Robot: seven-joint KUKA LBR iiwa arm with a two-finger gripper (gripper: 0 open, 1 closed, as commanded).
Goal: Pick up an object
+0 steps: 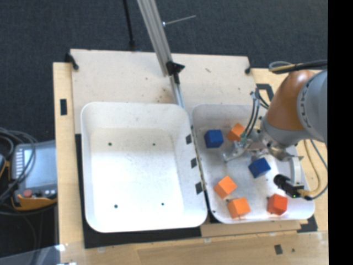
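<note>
My gripper (pixel 242 147) hangs low over the middle of the right bin (pixel 205 115), under the orange band of the arm (pixel 287 106). It sits between a small orange cube (pixel 237 131) just behind it, a blue cube (pixel 214 138) to its left and a second blue cube (pixel 259 167) close to its front right. Nearer the front of the bin lie two orange cubes (pixel 225 186) (pixel 239 207) and a red-orange cube (pixel 277 204). I see no cube lifted off the bin floor.
The left bin (pixel 88 120) stands beside the right one, their rims touching. A slanted aluminium rail (pixel 157 32) rises from the bench behind the bins. Cables and a black connector (pixel 287 185) hang off the wrist over the right bin's front corner.
</note>
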